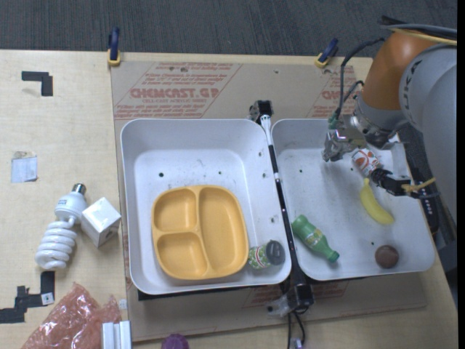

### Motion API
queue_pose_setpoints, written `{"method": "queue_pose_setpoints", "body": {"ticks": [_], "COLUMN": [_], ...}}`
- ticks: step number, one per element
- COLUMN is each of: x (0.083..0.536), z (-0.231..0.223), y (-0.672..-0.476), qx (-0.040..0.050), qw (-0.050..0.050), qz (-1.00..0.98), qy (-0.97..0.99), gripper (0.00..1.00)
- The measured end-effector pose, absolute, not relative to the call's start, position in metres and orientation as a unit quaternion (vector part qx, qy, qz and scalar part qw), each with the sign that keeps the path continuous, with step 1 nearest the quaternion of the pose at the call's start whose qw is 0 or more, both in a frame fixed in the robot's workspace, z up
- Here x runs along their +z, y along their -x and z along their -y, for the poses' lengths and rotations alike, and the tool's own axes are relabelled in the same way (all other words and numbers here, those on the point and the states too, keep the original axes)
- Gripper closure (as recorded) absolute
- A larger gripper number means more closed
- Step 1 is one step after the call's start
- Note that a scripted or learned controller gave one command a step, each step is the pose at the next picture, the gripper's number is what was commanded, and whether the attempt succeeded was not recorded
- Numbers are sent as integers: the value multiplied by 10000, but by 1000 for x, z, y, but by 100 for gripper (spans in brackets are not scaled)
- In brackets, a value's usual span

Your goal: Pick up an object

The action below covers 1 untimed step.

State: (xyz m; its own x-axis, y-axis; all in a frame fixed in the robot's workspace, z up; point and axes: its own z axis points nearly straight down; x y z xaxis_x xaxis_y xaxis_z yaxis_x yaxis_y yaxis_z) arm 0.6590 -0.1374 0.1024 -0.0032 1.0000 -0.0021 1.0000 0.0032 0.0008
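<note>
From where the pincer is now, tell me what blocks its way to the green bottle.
Nothing visible does. The pincer sits over the right bin's far end; bare white floor lies between it and the green bottle.

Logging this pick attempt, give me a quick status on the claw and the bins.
Claw low at right bin's far end. Banana, green bottle, brown ball lying loose there. Yellow tray in left bin.

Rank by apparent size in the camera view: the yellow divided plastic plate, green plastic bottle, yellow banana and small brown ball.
1. Yellow divided plastic plate
2-3. Green plastic bottle and yellow banana: too alike to rank
4. Small brown ball
</note>
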Motion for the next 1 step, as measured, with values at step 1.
{"method": "queue_pose_setpoints", "body": {"ticks": [1], "x": [148], "z": [210], "y": [-659], "qx": [2], "qw": [16], "qz": [-7072], "qy": [-7070], "gripper": [0]}}
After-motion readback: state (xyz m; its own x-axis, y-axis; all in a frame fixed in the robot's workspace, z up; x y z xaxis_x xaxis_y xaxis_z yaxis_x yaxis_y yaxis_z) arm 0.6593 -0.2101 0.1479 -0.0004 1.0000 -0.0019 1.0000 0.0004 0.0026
